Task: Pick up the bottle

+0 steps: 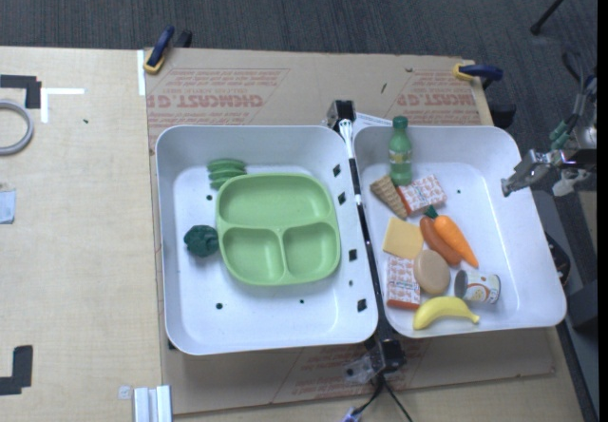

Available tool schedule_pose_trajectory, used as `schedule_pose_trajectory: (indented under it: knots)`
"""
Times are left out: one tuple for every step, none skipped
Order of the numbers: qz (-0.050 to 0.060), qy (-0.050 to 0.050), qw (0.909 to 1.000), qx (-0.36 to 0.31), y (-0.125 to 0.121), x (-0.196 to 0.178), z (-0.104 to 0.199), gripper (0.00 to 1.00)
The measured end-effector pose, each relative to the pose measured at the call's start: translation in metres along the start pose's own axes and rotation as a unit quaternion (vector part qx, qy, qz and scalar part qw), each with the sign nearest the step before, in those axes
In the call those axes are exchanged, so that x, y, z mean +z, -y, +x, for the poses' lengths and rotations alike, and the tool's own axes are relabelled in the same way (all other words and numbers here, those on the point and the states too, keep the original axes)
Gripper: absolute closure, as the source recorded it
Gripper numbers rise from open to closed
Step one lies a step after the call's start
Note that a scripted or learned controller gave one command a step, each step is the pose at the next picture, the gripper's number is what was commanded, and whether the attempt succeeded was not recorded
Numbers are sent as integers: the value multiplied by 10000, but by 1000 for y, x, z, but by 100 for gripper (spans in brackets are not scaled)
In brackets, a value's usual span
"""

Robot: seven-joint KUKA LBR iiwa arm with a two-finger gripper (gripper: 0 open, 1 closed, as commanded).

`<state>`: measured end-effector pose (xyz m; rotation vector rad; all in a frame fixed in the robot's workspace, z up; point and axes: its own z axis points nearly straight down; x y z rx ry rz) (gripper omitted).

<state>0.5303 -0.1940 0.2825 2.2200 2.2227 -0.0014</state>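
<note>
The bottle point(400, 150) is small and green with a green cap. It stands upright at the back left of the right bin point(499, 225), close to the divider between the bins. My gripper point(524, 175) hangs over that bin's right rim, well to the right of the bottle and apart from it, with nothing seen in it. The arm comes in from the right edge behind it.
Around the bottle in the right bin lie a red-white cracker pack point(422, 193), a cheese slice point(403, 238), a carrot point(448, 236), a bun point(432, 272), a banana point(446, 313) and a can point(480, 288). The left bin point(185, 182) holds a green divided tray point(278, 227) and broccoli point(200, 239).
</note>
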Motion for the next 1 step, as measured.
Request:
schedule_pose_trajectory:
  knots:
    - [-2,7,10000,-11,-1,-9,0,100]
